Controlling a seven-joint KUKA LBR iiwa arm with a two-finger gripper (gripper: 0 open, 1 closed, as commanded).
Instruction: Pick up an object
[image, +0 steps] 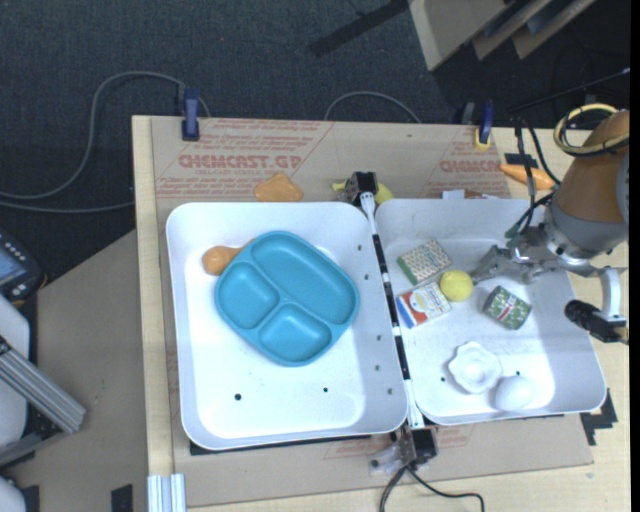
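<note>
Near edge, lower right: white ball (516, 392) and white cup-like piece (471, 366) in the right bin (575, 375). Mid-frame: blue divided tray (286, 297) in the left bin (200, 380), orange item (216, 260) at its upper-left edge. Right bin also holds a yellow ball (457, 286), two small cards (423, 283), and a green packet (507, 307). Gripper (512, 262) sits just above the packet at frame right; can't tell if the claw is open or closed, nothing visibly held.

Both white bins (200, 400) looked like smooth, slightly glossy plastic. The blue divided plate (286, 297) seemed matt plastic. The bench top (300, 155) was printed brown cardboard, dull and flat. The yellow ball (456, 286) appeared smooth.
</note>
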